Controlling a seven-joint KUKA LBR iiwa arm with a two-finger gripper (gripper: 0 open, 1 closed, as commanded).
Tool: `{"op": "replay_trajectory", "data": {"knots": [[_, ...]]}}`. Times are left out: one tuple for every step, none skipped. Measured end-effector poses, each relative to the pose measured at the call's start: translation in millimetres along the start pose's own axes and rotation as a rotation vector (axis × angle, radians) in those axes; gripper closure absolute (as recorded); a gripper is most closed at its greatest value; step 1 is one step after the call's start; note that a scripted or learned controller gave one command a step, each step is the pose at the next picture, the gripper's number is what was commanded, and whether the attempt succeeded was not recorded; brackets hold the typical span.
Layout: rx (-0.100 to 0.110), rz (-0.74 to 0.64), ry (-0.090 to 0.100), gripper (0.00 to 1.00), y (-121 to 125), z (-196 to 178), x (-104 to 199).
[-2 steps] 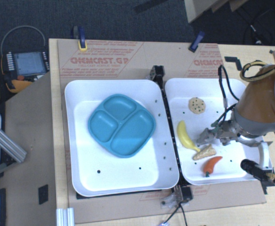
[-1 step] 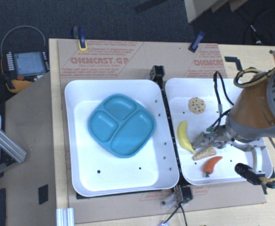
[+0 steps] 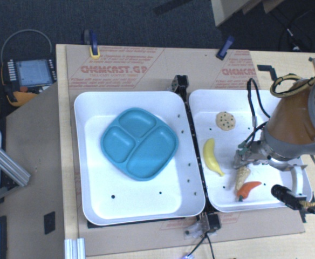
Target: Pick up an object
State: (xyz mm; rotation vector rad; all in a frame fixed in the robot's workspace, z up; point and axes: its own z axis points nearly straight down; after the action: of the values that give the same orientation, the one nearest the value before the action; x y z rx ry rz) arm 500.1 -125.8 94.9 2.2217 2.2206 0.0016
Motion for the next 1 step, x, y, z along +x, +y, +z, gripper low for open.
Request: {"op": "replay_trajectory", "data": {"knots": [[-0.004, 0.0, -0.003, 1.0, -0.9, -43.4, -4.7]]}}
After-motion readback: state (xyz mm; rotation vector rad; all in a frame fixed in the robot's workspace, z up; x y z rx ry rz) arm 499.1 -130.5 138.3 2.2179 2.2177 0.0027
